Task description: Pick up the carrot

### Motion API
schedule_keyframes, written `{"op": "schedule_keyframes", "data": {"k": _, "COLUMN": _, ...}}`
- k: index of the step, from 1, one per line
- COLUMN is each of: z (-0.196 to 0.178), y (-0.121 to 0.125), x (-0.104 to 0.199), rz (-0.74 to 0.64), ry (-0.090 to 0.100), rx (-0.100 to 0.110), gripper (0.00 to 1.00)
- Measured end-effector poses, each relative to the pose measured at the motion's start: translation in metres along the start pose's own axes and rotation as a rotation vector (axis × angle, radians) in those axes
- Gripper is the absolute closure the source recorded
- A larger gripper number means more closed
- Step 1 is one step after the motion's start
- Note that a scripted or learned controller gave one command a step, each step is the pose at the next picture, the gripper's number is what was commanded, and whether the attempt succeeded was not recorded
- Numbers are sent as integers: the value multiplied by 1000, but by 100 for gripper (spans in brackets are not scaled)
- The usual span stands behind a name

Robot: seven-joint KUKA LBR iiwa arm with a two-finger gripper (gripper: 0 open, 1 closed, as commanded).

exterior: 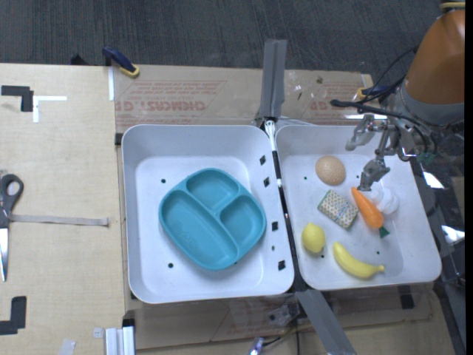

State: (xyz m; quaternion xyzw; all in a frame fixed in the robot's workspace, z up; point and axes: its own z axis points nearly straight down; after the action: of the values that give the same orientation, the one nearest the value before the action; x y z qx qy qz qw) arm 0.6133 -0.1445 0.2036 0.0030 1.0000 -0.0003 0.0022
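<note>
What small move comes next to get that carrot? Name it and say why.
Probably a short descent straight onto the carrot. The gripper hangs just above the carrot's upper end in the right bin, with nothing seen between its fingers. The speckled sponge lies close on the carrot's left and a white object on its right, so little sideways room is left.

Reaches in from the right edge, upper corner. Orange band (440,58) bulks largest, grey wrist hardware (392,128) just below it, cables looping off to the left. Pincer (372,180) hangs lowest, pointing down and left, metal fingers (369,174) close together; gap between tips too small to resolve.
</note>
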Motion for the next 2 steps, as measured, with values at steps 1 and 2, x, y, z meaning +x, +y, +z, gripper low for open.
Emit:
{"op": "schedule_keyframes", "data": {"k": 1, "z": 111, "y": -20, "x": 67, "rz": 44, "ry": 1, "rx": 0, "gripper": 0}}
{"op": "schedule_keyframes", "data": {"k": 2, "z": 100, "y": -19, "x": 64, "rz": 40, "ry": -5, "rx": 2, "gripper": 100}}
